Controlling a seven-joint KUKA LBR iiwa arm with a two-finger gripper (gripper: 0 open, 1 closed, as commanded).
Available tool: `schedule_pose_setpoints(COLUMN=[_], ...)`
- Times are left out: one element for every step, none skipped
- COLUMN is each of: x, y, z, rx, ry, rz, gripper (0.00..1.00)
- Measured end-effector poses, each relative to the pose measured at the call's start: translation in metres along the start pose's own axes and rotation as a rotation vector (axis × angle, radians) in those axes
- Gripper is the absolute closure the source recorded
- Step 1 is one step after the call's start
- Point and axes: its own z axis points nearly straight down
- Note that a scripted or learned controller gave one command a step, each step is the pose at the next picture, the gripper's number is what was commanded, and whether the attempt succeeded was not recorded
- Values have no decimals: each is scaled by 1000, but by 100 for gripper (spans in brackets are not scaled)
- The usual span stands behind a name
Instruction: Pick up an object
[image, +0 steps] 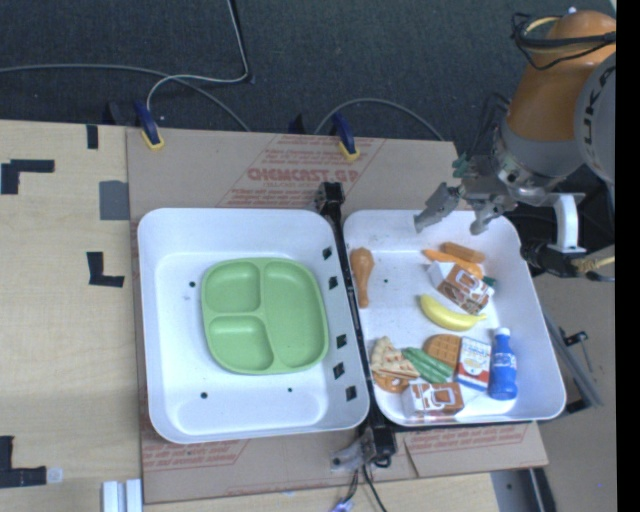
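**Camera view: arm poised over the right bin's far edge**

Camera view from above shows the grey arm with its orange band (560, 75) reaching in from the upper right, its wrist bent downward and toward the bins. The two-finger gripper (462, 215) hangs above the far rim of the right shallow white bin (545, 345); its two dark fingers (435, 212) are spread apart with nothing between them, so the hand is released and grasps no object.

Just below the gripper, inside the right bin, lie an orange toy carrot (458, 252) and a small brown-and-white printed packet (465, 290), touching one another. A yellow toy banana (447, 313) lies just beneath the packet. Near the bin's left wall rests a brown toy drumstick (361, 272). Toward the near edge sit a blue bottle with a white cap (502, 364), a red-and-white carton (473, 362), a round brown waffle-like piece (441, 350), a green stick-shaped piece (428, 365), a tan cracker-like piece (388, 362) and another printed packet (434, 399), crowded close together.

The left shallow white bin (165, 330) holds a light green plastic divided plate (265, 314), lying flat near its middle. Both bins stand on a sheet of brown cardboard (250, 170).
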Motion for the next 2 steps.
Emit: schedule_pose_setpoints(x=[-52,-29], y=[-17,-40], z=[139,152], rx=[-7,-26], ry=[-2,-9], rz=[0,0], gripper=[0,0])
